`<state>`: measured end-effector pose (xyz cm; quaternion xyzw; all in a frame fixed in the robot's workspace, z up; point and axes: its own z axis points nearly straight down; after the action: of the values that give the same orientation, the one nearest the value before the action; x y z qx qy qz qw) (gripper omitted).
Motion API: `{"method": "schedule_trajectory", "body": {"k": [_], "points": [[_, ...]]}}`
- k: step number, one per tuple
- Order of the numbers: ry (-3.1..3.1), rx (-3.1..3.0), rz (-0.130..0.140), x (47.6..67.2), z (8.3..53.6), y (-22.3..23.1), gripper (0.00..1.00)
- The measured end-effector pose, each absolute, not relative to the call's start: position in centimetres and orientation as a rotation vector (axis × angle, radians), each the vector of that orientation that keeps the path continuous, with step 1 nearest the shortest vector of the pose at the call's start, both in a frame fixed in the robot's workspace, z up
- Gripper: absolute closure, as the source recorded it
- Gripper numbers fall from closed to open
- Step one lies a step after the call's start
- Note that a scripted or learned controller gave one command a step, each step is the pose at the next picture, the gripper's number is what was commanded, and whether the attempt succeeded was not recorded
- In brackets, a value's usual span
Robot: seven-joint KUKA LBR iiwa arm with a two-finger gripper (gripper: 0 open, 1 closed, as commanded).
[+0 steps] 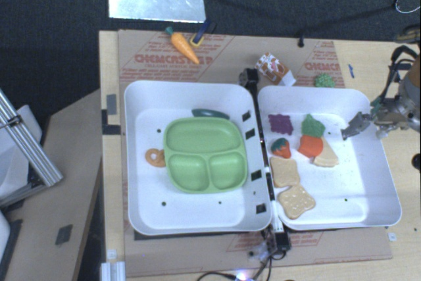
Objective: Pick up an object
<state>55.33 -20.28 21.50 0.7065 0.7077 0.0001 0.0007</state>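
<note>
The right bin (375,207) holds several toy foods: a purple piece (281,123), a green piece (313,124), an orange-red piece (310,145), a small red and teal piece (281,147), a pale wedge (326,157) and two toast slices (285,172) (296,201). My gripper (356,125) hangs over the right bin's upper right part, right of the green piece and apart from all the foods. Nothing shows in its grasp.
The left bin (141,201) carries a green divided plate (204,154), an orange ring (156,157) to its left and a dark teal item (210,114) behind it. On the bench beyond the bins lie a carrot (184,47), a small packet (273,68) and a green lump (323,81).
</note>
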Motion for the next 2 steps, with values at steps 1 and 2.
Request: {"method": "schedule_trajectory", "body": {"k": [1, 2], "points": [[2.224, 2.22, 0.0, 54.7, 17.0, -19.7, 0.0], [2.224, 2.22, 0.0, 54.4, 11.2, -18.9, 0.0]]}}
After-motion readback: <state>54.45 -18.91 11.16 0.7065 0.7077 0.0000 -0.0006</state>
